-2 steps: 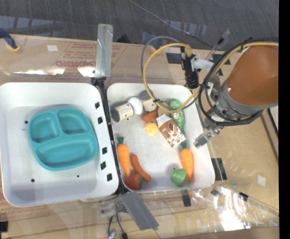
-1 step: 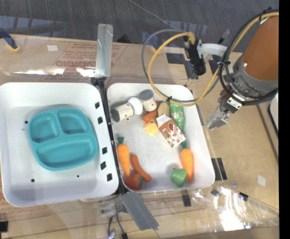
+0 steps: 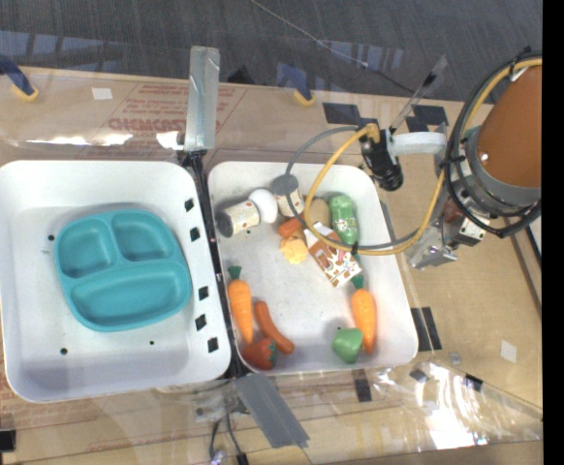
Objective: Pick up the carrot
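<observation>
Two carrots lie in the right bin (image 3: pixel 398 294). One carrot (image 3: pixel 239 308) rests along the left wall, pointing toward the front. The other carrot (image 3: pixel 362 315) lies near the right wall, just above a green toy (image 3: pixel 348 342). The arm's orange band (image 3: pixel 515 129) is at the right edge of the view. My gripper (image 3: pixel 437 250) hangs below it, outside the right bin's right wall and over the bench. It is about a hand's width right of the nearer carrot and touches nothing.
The right bin also holds a green cucumber (image 3: pixel 343 217), a red sausage-like toy (image 3: pixel 266 337), small orange and yellow pieces (image 3: pixel 293 240), a patterned card (image 3: pixel 335 263) and white cylinders (image 3: pixel 248 211). A yellow cable (image 3: pixel 326 177) loops over this bin. The left bin (image 3: pixel 20 211) holds a teal divided plate (image 3: pixel 122 269).
</observation>
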Robot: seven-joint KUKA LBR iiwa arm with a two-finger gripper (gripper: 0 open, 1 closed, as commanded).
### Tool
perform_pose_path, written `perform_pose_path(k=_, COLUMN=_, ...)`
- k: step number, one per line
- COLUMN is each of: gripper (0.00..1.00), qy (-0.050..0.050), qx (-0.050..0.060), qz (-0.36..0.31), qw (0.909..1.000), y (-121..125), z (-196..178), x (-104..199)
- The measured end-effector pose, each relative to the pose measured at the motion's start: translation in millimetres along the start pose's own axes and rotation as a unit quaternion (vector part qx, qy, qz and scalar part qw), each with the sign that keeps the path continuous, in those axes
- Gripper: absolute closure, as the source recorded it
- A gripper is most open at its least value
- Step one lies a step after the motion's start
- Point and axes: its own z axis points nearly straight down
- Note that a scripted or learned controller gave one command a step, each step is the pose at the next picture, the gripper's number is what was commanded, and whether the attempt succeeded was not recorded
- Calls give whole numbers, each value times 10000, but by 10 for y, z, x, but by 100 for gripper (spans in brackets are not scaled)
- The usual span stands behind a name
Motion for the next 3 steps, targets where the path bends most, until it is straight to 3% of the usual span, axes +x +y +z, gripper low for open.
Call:
perform_pose_path(k=1, gripper=100, qy=17, qx=4, qz=-570, qw=9984, y=-161, z=-566, x=464)
perform_pose_path(k=2, gripper=100, qy=-76, qx=-1, qz=-281, qw=9996, y=65, z=852, x=-170)
perform_pose_path(k=3, gripper=100, qy=29, qx=-4, qz=-653, qw=9979, y=59, z=-434, x=-146)
